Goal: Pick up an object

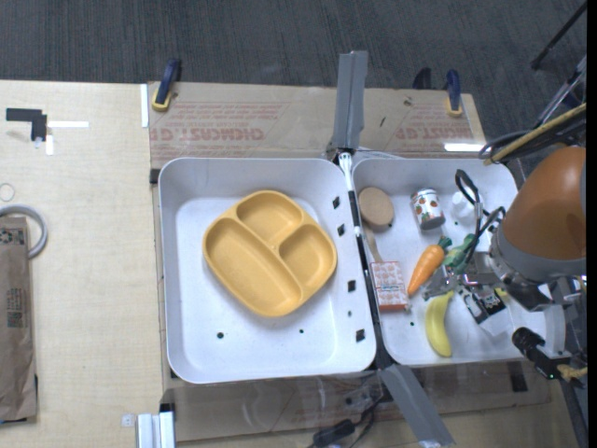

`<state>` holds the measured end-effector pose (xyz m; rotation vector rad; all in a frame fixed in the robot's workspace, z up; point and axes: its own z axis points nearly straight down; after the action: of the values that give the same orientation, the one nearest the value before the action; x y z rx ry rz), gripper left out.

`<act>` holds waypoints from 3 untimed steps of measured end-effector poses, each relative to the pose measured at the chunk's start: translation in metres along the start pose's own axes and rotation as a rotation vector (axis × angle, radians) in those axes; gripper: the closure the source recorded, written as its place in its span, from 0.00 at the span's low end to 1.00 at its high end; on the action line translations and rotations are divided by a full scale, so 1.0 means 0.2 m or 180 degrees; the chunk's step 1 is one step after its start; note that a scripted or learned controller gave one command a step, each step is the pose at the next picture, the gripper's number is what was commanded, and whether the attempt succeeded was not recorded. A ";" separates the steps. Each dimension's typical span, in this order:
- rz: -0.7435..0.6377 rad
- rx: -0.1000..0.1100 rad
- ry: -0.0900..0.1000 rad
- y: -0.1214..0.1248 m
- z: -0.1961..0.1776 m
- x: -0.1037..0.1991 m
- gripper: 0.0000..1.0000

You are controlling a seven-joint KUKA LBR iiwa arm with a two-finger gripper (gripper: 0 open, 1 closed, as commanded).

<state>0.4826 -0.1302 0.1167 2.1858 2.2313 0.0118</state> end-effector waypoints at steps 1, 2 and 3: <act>-0.0790 0.0028 0.0021 -0.01 0.11 0.11 0.00; -0.0774 0.0024 0.0011 -0.01 0.06 0.10 1.00; -0.0775 0.0025 0.0011 -0.01 0.06 0.10 0.00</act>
<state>0.4804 -0.1099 0.1041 1.9031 2.4859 0.0030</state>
